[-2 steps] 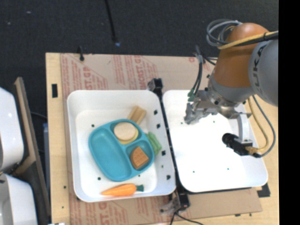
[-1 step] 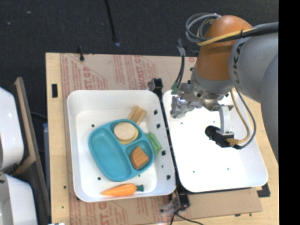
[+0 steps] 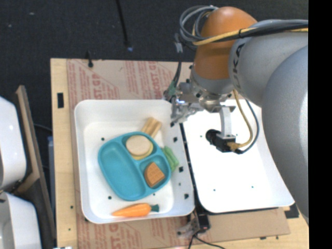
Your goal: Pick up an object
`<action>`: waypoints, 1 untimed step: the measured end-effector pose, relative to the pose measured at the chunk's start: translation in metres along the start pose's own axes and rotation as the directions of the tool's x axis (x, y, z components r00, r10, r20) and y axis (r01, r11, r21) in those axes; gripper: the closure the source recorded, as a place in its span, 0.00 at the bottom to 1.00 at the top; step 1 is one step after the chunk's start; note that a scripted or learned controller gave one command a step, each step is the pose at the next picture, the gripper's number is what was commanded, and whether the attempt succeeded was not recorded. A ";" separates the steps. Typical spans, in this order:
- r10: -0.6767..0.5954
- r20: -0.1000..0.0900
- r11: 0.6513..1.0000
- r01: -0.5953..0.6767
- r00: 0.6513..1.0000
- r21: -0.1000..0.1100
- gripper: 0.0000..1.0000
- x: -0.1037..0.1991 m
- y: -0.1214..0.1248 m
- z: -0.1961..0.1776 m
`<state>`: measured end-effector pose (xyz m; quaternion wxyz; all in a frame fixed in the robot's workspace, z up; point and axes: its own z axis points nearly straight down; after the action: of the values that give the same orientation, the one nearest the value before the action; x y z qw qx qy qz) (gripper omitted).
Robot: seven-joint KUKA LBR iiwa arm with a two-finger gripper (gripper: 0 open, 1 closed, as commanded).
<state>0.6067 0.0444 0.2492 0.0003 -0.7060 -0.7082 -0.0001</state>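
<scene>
The left bin [image 3: 85, 139] holds a blue divided tray [image 3: 116, 173]. On the tray lie a round beige biscuit [image 3: 139, 145] and a brown toast piece [image 3: 154, 174]. A tan wooden block [image 3: 151, 126] rests at the tray's far edge and a green item [image 3: 171, 158] at its right edge. An orange carrot [image 3: 132, 210] lies along the bin's near wall. My gripper [image 3: 176, 112] hangs over the far right corner of the left bin, close to the wall between the bins, a short way right of the tan block. No object shows between its tips.
The right bin [image 3: 244, 191] sits under the arm's grey body and orange band [image 3: 220, 40]. A black fitting on a yellow cable [image 3: 222, 140] hangs over that bin. Cardboard [image 3: 119, 79] lines the bench behind the bins.
</scene>
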 end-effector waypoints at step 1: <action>0.000 0.000 1.000 0.000 1.000 0.000 1.00 0.041 0.011 0.000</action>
<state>0.6171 0.0852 0.2492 0.0001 -0.7061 -0.7081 -0.0003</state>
